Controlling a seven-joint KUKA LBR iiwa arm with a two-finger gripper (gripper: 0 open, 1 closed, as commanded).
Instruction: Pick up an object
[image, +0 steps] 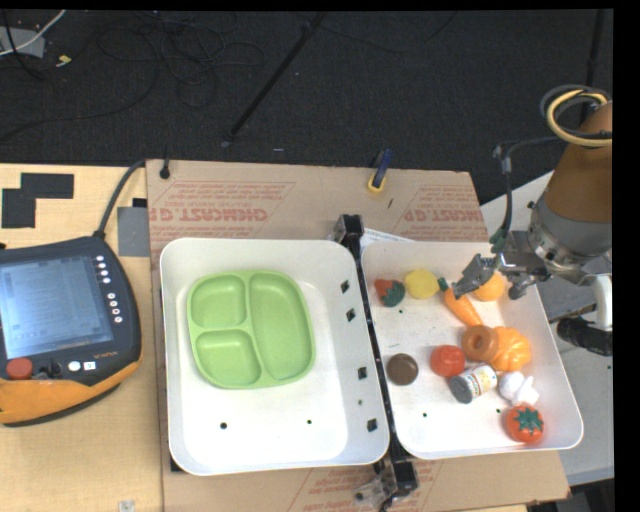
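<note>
My gripper (496, 278) hangs over the far right part of the right bin (560, 425), its fingers spread. A small orange-yellow piece (490, 290) lies between and just under them, and I cannot tell whether they touch it. An orange carrot (462, 306) lies right beside it on the left. Other toy foods lie in this bin: a yellow lemon (422, 283), a red and green piece (390, 292), a brown ring (480, 343), an orange pepper (512, 349), a red tomato (447, 360), a brown ball (402, 369), a small bottle (472, 383) and a red fruit with a green top (525, 423).
The left bin (190, 420) holds a green divided plate (250, 330). A black divider with clips (365, 330) runs between the bins. A control pendant with a screen (60, 310) lies left of the bench. The arm's grey and orange body (580, 190) rises at the right.
</note>
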